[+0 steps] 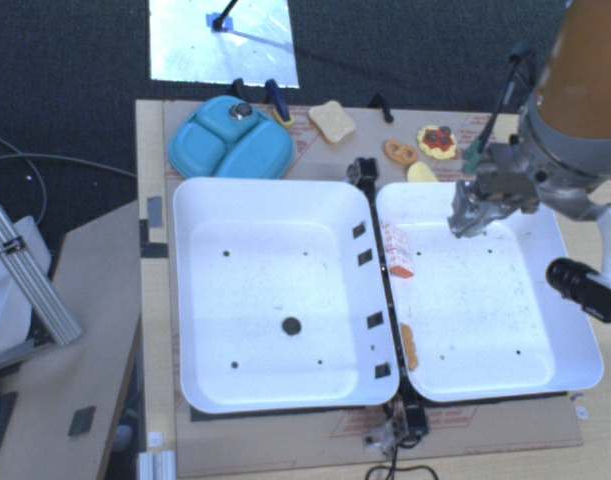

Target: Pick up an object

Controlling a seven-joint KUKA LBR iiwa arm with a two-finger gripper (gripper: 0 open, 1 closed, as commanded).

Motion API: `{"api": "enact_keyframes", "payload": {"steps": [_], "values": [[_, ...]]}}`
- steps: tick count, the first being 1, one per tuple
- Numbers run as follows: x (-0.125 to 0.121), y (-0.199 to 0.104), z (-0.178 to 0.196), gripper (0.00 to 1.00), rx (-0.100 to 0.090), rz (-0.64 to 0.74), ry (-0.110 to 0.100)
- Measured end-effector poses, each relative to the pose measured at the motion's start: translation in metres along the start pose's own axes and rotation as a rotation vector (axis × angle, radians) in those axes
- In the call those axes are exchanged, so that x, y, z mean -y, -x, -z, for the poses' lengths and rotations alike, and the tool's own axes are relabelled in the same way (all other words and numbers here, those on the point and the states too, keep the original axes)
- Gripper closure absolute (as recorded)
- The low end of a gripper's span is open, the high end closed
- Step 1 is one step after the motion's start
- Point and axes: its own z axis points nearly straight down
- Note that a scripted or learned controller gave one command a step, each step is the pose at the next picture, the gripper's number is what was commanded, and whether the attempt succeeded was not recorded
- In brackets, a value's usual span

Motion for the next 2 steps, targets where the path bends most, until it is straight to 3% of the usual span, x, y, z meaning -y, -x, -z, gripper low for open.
{"api": "enact_keyframes", "payload": {"steps": [1,2], "values": [[-0.024,-0.044,-0.124,1.0,-0.001,0.01,-0.006],[0.0,0.042,0.024,1.0,-0.001,-0.003,0.023]]}}
